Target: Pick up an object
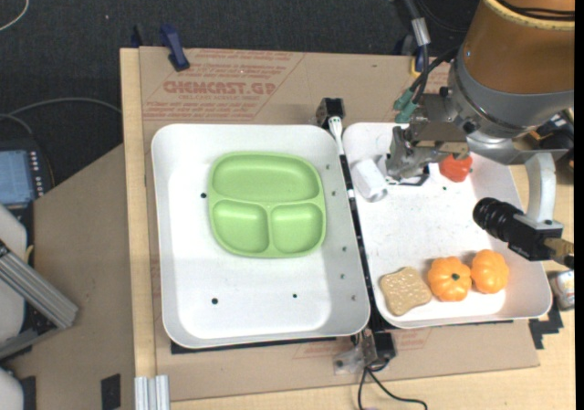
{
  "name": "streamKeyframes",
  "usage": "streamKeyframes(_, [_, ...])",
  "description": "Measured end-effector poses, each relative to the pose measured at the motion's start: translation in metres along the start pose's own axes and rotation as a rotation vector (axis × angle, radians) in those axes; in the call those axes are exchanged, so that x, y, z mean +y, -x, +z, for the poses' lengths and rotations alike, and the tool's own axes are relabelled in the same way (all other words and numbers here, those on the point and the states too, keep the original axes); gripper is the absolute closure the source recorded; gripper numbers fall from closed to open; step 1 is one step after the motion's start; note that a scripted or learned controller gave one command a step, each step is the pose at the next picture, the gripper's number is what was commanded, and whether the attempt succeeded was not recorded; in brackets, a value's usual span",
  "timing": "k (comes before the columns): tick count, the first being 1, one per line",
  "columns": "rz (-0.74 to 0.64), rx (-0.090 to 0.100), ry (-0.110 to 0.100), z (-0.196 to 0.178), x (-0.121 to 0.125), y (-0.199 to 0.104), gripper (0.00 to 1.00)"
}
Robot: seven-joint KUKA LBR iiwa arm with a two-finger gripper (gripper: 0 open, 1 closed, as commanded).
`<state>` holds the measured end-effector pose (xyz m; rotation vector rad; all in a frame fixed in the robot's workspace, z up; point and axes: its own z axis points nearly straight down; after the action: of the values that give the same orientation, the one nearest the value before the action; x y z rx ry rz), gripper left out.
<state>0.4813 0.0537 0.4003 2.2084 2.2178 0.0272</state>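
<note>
Camera view, looking down at a slant. Gripper (404, 164) low over the far end of the right bin (429, 235), under the grey arm (511, 79) with its orange band. How the claw stands cannot be told from this angle; its tips merge with dark shapes below, and nothing can be made out held in it.

Just left of the claw: small white cylinder (370, 179), lying on its side near the bin's left wall, smooth, hard to separate from the white floor. Just right of the claw: red object (455, 167), partly covered by the wrist, shape unclear.

Well nearer the camera than the claw, along the bin's near edge: tan cracker-like piece (404, 290), rough and square-ish; beside it two orange pumpkin-shaped pieces (450, 278) (490, 271), ribbed, glossy, touching or nearly so.

Black cylindrical fitting (500, 216) to the claw's right and nearer, over the bin's right rim.

Far left of the claw: left bin (182, 289) holding a pale green divided plate (267, 204), three compartments, matte plastic.
</note>
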Motion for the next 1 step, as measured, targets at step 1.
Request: streamKeyframes(1, [0.007, -0.004, -0.010, -0.0631, -0.0002, 0.0321, 1.00])
